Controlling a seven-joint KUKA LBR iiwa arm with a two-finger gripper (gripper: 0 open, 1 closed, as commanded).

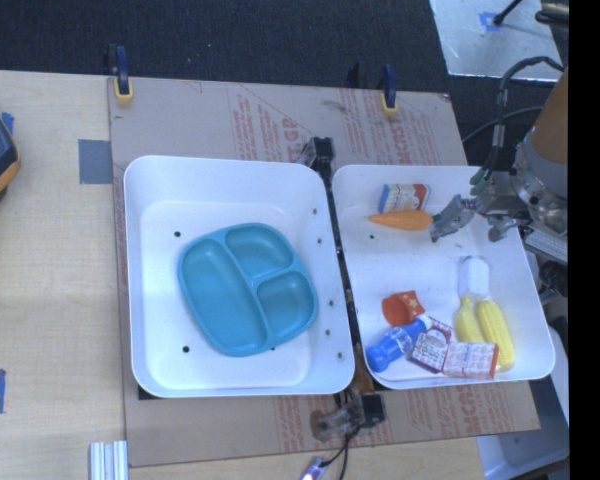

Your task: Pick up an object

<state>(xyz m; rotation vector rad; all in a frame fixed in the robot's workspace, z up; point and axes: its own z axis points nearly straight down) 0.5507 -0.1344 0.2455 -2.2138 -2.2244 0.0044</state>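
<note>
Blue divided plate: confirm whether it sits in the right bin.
No, the blue divided plate lies in the left bin, while the right bin holds the small items.

**Plastic, Card and Wood on the Bench**

Left of the metal-looking pincer (473, 218), a smooth, slightly glossy blue plastic plate (247, 288) sits in a matt white plastic bin (140, 268). Both bins rest on dull brown cardboard (270, 118) over pale wood-grain bench (40, 298).

2 white bins (140, 268) — 1 blue divided plate (247, 288), 1 carrot (402, 221), 1 corn cob (496, 331), 1 blue bottle (392, 344)
</note>
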